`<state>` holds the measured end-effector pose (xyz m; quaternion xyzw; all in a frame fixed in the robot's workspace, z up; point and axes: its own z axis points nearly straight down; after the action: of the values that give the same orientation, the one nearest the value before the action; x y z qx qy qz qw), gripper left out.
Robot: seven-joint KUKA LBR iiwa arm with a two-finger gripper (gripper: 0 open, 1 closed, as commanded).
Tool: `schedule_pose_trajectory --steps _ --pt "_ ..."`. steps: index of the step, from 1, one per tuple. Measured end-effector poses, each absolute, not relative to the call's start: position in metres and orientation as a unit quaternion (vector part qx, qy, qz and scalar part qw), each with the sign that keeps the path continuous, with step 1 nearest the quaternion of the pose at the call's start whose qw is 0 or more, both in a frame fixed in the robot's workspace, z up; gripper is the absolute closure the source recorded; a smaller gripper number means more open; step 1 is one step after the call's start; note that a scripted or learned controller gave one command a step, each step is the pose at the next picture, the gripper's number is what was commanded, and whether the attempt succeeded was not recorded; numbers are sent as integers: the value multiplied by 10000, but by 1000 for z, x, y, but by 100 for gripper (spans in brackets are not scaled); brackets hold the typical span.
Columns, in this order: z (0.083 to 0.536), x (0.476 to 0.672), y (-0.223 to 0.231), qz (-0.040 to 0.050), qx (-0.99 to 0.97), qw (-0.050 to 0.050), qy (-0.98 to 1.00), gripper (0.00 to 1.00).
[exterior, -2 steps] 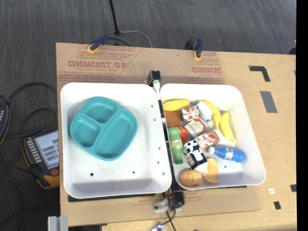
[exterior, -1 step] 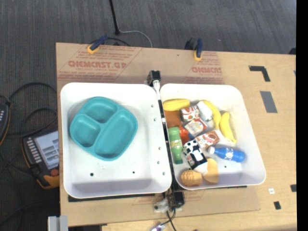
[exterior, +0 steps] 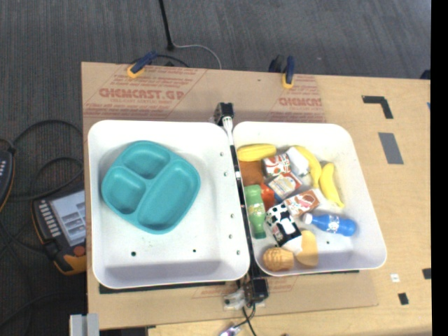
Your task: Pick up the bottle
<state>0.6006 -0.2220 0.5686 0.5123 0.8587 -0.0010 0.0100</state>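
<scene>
A blue bottle [exterior: 331, 223] with a white cap lies on its side in the right bin [exterior: 364, 187], cap pointing left, near the bin's front right. It rests beside a black-and-white carton [exterior: 283, 224] and a small red-and-white box [exterior: 302, 203]. A green bottle-shaped item [exterior: 255, 211] lies along the bin's left wall.
The right bin also holds bananas [exterior: 329, 182], a yellow piece [exterior: 256, 151], red-and-white cartons [exterior: 278, 166], and bread-like toys [exterior: 278, 259] at the front. The left bin [exterior: 112, 257] holds a teal divided plate [exterior: 150, 185]. Clamps [exterior: 287, 72] grip the board's far edge.
</scene>
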Motion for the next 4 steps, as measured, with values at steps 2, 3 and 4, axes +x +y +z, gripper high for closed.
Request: schedule_pose_trajectory --steps 2,3,4 --pt "589 602 -220 -14 5118 142 8590 100" --pt "599 603 -220 -19 5115 160 8591 100" --pt "609 604 -219 -23 5112 177 8593 100"
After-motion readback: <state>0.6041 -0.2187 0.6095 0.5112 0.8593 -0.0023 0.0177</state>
